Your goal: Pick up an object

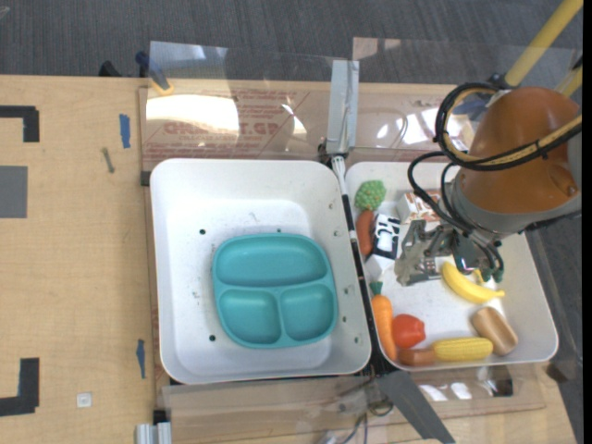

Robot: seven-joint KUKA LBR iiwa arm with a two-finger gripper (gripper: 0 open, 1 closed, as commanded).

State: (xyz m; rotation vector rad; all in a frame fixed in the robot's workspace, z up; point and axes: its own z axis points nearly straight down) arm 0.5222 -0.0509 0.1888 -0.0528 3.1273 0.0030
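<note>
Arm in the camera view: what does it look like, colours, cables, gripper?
The arm shows a bulky rounded orange band with grey housing beneath it. Black cables loop around its outside. The gripper is silvery grey metal with dark parts.

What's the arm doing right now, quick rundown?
Tool low in the right bin, grip unclear. Banana right beside it; corn, tomato, carrot nearer the front. Teal tray sits alone in the left bin.

Tool (413, 259) over right bin (541, 289); teal tray (274, 288) in left bin (176, 248).
</note>
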